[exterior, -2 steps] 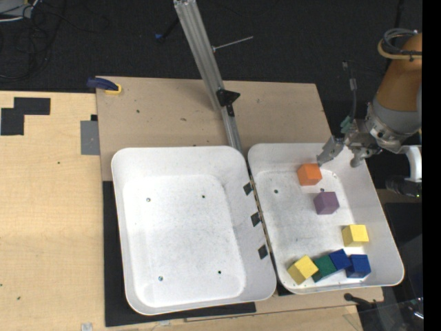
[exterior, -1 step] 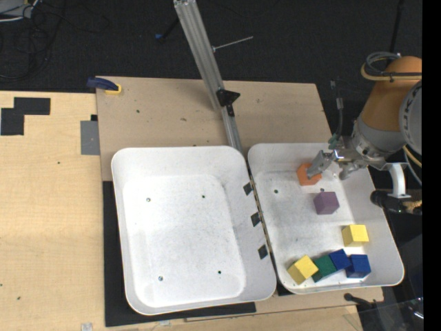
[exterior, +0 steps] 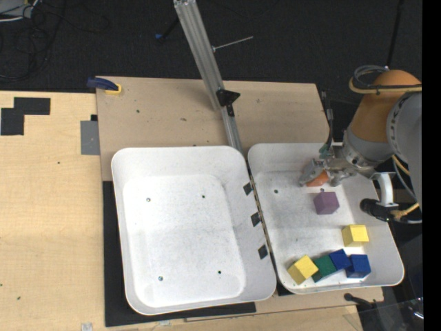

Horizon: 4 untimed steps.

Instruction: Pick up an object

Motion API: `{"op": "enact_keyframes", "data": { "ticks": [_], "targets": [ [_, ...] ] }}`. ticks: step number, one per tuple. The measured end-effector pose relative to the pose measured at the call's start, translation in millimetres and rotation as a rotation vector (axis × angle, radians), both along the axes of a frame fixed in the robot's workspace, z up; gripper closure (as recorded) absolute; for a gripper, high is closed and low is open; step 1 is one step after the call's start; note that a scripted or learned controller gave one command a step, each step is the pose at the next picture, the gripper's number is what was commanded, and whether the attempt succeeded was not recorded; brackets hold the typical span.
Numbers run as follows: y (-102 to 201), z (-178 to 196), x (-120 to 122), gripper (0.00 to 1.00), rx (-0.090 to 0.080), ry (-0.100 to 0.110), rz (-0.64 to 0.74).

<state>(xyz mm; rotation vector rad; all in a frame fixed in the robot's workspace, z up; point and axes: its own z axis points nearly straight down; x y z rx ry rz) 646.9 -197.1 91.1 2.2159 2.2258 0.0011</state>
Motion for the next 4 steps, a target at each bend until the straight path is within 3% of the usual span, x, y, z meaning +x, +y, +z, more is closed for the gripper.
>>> {"op": "enact_keyframes", "data": {
  "ticks": [1, 3, 4],
  "targets": [
    [0, 9, -2, 1.0, 0.001, 0.005, -0.001],
    [-8, 114, -6, 1.0, 0.0, 0.0, -0.007],
    [-9, 136, -6, 1.0, 0.0, 0.001, -0.006]
  ]
}}
